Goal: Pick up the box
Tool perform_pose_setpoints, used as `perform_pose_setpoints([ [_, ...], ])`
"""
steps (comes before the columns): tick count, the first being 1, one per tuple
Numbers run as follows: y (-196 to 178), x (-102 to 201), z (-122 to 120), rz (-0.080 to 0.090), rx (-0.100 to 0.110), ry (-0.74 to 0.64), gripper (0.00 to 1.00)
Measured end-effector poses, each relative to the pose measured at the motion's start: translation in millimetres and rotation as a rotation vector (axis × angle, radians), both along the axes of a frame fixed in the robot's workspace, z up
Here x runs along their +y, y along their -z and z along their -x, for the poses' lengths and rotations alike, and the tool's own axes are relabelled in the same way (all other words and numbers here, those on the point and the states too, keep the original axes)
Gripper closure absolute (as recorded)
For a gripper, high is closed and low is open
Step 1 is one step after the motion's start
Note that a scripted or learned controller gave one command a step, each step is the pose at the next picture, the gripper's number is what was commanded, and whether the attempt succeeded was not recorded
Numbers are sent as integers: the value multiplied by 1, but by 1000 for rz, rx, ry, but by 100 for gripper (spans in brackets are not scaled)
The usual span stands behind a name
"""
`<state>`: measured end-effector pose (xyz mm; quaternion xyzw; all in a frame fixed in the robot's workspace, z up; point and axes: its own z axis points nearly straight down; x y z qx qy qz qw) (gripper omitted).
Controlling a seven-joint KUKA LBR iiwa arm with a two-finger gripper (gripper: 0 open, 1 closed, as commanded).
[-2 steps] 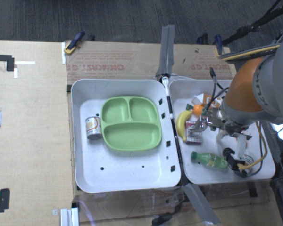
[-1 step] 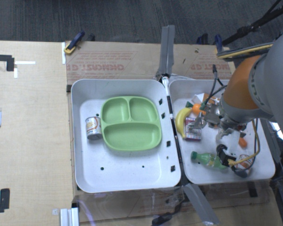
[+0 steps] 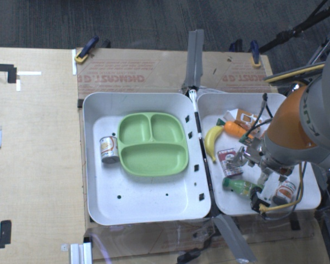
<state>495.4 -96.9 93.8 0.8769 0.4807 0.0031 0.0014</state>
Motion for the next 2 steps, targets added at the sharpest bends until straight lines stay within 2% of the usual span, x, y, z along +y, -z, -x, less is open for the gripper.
perform_pose_setpoints([
  [1,-1,-32,-84,3,-2,-48,0],
  [2,-9,-18,-129,2,15,68,0],
])
